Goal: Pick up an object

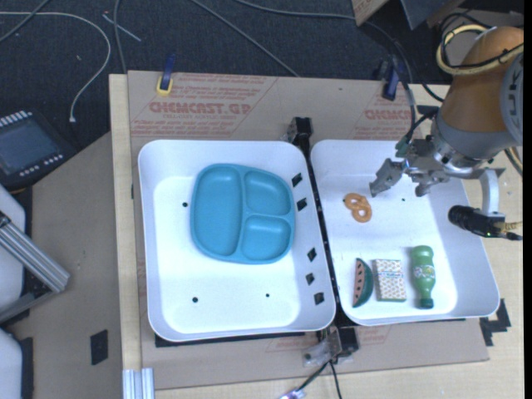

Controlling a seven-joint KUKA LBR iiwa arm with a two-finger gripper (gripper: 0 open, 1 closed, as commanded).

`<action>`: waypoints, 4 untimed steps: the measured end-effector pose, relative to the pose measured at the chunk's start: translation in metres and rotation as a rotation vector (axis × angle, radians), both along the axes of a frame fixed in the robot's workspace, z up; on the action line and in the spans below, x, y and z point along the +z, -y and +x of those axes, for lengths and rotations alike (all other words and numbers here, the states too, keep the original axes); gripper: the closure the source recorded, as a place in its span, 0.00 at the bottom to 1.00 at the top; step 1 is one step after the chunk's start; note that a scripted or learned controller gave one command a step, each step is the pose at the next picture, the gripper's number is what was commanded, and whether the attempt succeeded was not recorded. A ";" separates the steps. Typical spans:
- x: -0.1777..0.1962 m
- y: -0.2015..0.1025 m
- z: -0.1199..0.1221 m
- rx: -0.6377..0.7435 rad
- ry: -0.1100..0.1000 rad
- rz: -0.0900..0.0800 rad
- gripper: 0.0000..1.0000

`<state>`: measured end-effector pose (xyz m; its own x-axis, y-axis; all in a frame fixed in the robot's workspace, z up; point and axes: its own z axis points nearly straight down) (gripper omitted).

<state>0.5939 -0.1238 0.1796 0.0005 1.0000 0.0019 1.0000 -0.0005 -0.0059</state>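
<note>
The right bin (465, 248) holds four small things. A tan pretzel (358, 207) lies flat near the bin's left wall. Along the near edge lie, side by side, a watermelon slice (361, 283) with red flesh and green rind, a square speckled cracker (389, 279), and a green bottle (422, 276) lying down.

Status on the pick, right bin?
Gripper open, holding nothing, above right bin. Pretzel just left of it, untouched. Watermelon slice, cracker box, green bottle along near edge.

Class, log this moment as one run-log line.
gripper: open, above right bin | holding: nothing | nearest: pretzel | blue plate: left bin
</note>
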 end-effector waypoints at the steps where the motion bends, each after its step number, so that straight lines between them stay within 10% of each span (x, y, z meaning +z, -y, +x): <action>1: -0.062 0.003 -0.005 0.000 -0.001 0.000 0.00; 2: -0.047 0.003 -0.003 0.000 0.007 0.000 1.00; 4: 0.067 0.001 0.004 0.002 0.014 -0.003 1.00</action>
<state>0.5979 -0.1248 0.2462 -0.0020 1.0000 -0.0010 1.0000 0.0020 0.0079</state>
